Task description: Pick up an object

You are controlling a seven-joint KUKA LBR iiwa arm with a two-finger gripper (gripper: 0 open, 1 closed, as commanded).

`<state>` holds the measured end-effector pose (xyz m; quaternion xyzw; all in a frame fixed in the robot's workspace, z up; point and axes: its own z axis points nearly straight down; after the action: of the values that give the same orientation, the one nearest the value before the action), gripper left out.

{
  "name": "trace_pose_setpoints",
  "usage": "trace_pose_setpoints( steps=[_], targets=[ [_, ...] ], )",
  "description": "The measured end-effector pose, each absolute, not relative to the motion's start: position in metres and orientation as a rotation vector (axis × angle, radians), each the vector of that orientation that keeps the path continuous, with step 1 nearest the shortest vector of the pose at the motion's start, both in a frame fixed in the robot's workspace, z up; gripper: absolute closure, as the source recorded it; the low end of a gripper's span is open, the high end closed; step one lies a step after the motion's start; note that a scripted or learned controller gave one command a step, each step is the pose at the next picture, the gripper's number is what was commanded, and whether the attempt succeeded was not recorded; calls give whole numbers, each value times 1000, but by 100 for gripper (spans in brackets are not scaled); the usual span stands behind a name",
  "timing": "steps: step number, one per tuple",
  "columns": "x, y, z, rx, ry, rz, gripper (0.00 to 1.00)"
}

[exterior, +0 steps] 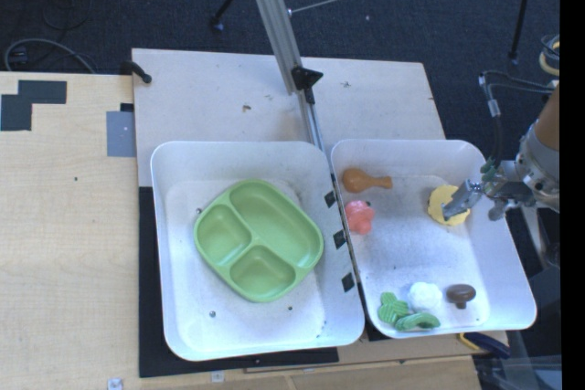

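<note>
Nothing looks lifted yet: the claw (468, 196) sits at the yellow object (444, 201) by the right bin's (512, 288) far-right wall, its grip unreadable, so the pick-up remains undone.

Arm (548, 137) comes in low from the right, past the outer wall of the right bin (512, 251). Little of it is in frame: a brownish-orange patch at the frame edge, grey wrist housing below it, just outside the bin's right rim. Wrist roughly level, pointing left toward the bin. Gripper (468, 196) reaches over that rim into the bin's upper right part. One metal finger (472, 190) angles down and left; the rest of the gripper is a dark cluster with a green spot beside the rim.
</note>
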<state>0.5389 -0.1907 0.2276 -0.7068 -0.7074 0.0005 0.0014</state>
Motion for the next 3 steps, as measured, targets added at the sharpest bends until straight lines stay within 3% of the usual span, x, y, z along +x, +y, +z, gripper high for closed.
trace_pose_setpoints(
  steps=[1,3],
  targets=[
    [539,-191,228,-2220,-2219,1,0],
    [524,-198,129,-2217,-2215,6,0]
  ],
)
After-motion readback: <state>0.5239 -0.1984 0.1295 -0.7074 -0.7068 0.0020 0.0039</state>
